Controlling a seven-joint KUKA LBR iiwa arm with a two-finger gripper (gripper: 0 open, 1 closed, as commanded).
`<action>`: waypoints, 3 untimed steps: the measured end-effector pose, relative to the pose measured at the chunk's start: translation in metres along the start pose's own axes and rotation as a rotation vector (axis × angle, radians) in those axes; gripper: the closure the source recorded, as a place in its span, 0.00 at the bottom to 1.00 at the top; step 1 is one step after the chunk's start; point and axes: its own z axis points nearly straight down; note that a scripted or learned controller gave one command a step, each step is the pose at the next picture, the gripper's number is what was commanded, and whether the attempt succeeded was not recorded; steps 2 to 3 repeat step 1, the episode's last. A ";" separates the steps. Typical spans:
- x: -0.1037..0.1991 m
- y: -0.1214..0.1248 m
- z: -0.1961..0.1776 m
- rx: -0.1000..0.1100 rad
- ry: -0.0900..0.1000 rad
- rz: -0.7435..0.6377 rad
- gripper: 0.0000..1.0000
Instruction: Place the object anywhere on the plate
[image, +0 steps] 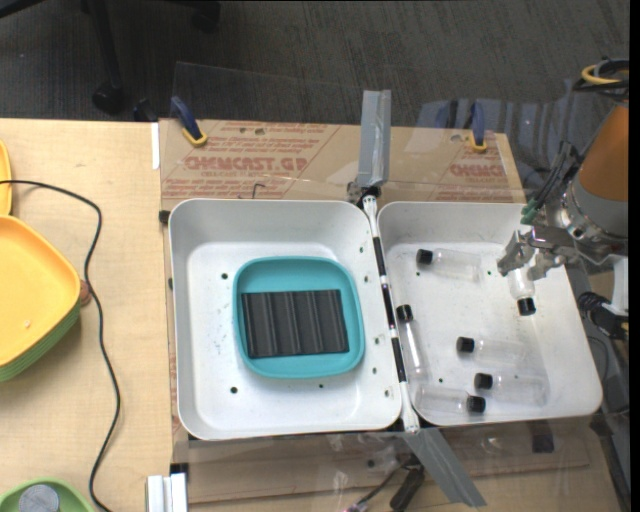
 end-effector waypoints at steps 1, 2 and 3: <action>0.000 0.000 0.000 0.000 0.000 0.000 0.00; 0.000 0.000 0.000 0.000 0.000 0.000 0.00; 0.000 0.000 0.000 0.000 0.000 0.000 0.00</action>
